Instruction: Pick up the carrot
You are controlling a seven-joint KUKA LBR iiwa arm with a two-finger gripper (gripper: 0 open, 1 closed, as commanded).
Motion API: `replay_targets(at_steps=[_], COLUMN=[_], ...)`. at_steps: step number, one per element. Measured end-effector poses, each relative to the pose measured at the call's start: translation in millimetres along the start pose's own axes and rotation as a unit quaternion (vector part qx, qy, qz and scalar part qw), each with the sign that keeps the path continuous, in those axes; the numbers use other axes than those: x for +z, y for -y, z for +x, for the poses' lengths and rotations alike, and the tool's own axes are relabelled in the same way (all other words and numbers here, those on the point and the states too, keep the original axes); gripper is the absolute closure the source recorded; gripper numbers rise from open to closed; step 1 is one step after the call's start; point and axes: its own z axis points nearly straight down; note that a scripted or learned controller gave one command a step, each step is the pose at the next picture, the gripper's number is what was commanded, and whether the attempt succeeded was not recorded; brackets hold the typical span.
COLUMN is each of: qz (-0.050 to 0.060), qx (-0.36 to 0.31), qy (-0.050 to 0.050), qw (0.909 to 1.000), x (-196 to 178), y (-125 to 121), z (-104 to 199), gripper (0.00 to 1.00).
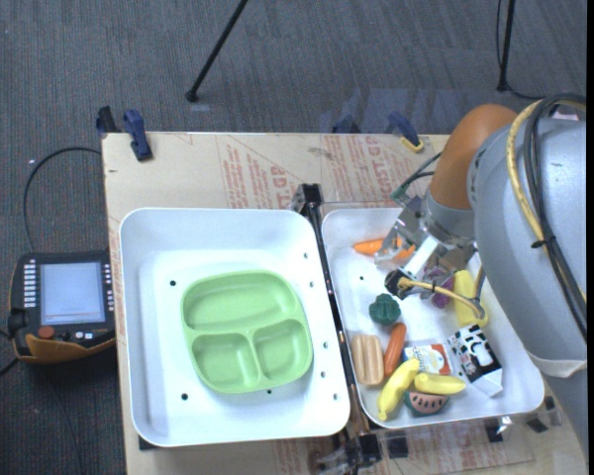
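The carrot [368, 247], a small orange tapered piece, lies near the far left corner of the right bin [515, 389]. Its right end runs under the gripper [404, 255], which is low over the bin and right beside it. The grey arm [535, 236] with its orange band comes in from the right and hides the far right part of the bin. I cannot make out whether the carrot is between the fingers.
Several toy foods fill the right bin: a dark green piece [384, 311], an orange-red stick [394, 347], a tan bun [366, 358], bananas [400, 386], a watermelon slice [428, 402] and a small carton [473, 352]. The left bin [144, 265] holds a green divided plate [246, 331].
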Motion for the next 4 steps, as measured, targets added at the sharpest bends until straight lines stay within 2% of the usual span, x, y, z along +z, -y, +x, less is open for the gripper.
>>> replay_targets(at_steps=[1,2,3,4], qz=[0.000,0.000,0.002,0.002], qx=[-0.005,-0.006,-0.007,-0.008], qy=[0.001,0.001,0.002,0.003], qw=[1.0000,1.0000,1.0000,1.0000], x=[-10.4,-9.9,-19.5,-18.9], y=[0.2,0.8,0.9,1.4], z=[1.0,1.5,1.1,1.4], gripper=[1.00,0.00,1.00,0.00])
